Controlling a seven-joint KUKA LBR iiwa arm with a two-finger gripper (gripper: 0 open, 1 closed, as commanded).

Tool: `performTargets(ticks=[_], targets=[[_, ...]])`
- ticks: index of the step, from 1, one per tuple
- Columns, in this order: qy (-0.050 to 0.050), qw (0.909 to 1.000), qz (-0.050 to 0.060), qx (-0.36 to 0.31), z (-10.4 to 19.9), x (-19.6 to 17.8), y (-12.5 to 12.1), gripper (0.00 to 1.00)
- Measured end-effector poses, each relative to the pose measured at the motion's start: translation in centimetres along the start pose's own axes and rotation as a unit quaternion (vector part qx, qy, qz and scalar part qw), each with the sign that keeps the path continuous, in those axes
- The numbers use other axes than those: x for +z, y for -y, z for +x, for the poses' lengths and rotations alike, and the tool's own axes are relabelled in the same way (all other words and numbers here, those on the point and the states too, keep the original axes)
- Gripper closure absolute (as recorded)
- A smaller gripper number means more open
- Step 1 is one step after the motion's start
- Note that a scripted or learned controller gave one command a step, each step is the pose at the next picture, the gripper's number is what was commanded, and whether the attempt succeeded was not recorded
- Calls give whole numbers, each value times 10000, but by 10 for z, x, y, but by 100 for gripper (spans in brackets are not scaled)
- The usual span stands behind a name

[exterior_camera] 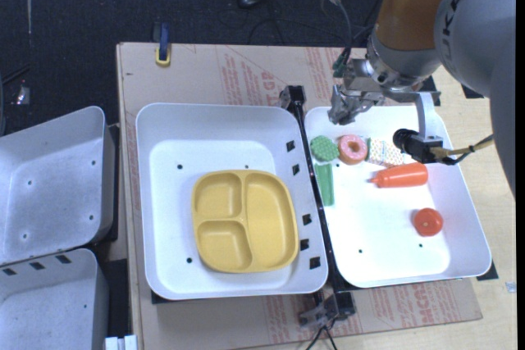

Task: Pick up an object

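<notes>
My gripper (348,109) hangs over the far left corner of the right bin (394,258), with nothing seen in it. Just in front of it lies a pink donut (353,148), with a round green piece (324,148) to its left and a pale checkered piece (381,152) to its right. A green stick (326,183) lies along the bin's left wall. An orange carrot (400,175) lies mid-bin, and a red tomato (427,221) sits nearer the front right.
The left bin (164,135) holds a yellow divided plate (244,220). Black clips line the wall between the two bins. The grey arm with its orange band reaches in from the upper right, over the right bin's far side.
</notes>
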State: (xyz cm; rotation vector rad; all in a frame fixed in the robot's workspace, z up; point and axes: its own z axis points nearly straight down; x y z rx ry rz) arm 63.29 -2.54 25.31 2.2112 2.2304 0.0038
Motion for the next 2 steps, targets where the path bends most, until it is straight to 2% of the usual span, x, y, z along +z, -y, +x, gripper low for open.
performTargets(ticks=[1, 2], targets=[[1, 10000, -1, 3, 53, -1, -13, 100], [3, 10000, 1, 7, 104, -3, -14, 100]])
